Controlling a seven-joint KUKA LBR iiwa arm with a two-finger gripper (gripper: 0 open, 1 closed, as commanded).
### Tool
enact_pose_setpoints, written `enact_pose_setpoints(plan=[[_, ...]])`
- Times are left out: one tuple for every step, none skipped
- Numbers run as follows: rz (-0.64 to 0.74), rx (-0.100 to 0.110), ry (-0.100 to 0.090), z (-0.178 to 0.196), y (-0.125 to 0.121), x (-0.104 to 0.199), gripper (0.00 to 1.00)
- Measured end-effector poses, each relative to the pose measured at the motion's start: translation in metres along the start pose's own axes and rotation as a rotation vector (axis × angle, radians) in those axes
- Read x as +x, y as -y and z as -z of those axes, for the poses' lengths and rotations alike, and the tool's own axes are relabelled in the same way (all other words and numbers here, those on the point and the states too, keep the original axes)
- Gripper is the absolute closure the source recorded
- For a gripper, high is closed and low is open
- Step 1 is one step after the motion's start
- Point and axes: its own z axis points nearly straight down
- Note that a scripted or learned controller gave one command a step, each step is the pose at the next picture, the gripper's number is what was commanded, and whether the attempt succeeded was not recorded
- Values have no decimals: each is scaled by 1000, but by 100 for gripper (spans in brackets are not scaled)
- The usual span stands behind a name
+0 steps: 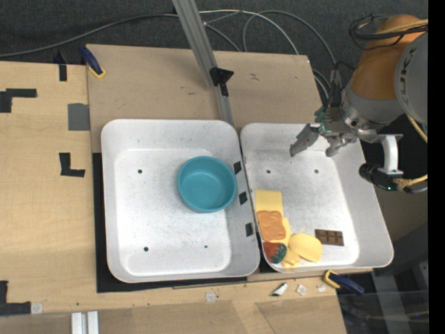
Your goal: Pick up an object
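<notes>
A round teal bowl (206,184) sits upright in the left bin (125,145). In the right bin (361,214) lie yellow, orange and brown toy foods (278,228). The spread, empty fingers (318,143) hover over that bin. Plywood table (42,117), cables behind.

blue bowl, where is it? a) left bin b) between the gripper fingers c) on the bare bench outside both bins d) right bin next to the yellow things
a: the blue bowl sits inside the left bin, apart from the gripper, which is over the right bin.
</notes>
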Motion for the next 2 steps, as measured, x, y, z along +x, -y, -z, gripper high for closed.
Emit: enact_pose_setpoints(plan=[[0,0,0,0,0,0,0],[0,5,1,-45,0,5,0]])
